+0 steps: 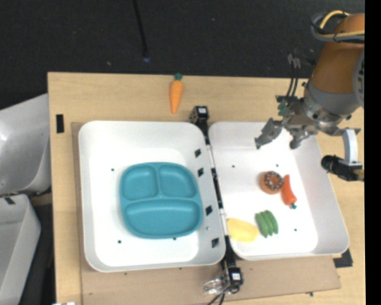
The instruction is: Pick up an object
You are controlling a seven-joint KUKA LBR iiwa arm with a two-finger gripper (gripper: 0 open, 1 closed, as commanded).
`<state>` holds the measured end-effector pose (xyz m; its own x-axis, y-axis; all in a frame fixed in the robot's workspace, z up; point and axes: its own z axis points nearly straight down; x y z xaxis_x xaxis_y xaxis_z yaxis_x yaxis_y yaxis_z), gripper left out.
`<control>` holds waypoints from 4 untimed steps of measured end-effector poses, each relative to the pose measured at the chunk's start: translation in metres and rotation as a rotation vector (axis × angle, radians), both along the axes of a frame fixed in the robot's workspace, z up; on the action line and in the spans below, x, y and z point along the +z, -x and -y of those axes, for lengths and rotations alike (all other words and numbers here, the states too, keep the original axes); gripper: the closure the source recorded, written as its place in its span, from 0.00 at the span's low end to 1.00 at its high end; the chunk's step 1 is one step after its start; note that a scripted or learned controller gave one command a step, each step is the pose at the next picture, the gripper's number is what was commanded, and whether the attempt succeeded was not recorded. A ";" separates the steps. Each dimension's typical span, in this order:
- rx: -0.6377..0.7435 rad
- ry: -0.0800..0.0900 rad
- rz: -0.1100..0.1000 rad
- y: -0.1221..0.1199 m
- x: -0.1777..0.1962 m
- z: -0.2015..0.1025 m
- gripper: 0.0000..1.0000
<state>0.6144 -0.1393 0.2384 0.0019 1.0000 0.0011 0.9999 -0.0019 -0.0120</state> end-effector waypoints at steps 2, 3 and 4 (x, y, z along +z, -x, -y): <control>0.001 0.003 0.009 -0.008 -0.048 0.009 0.00; 0.004 0.002 0.009 -0.011 -0.096 0.002 0.00; 0.002 0.003 0.011 -0.012 -0.139 0.003 0.00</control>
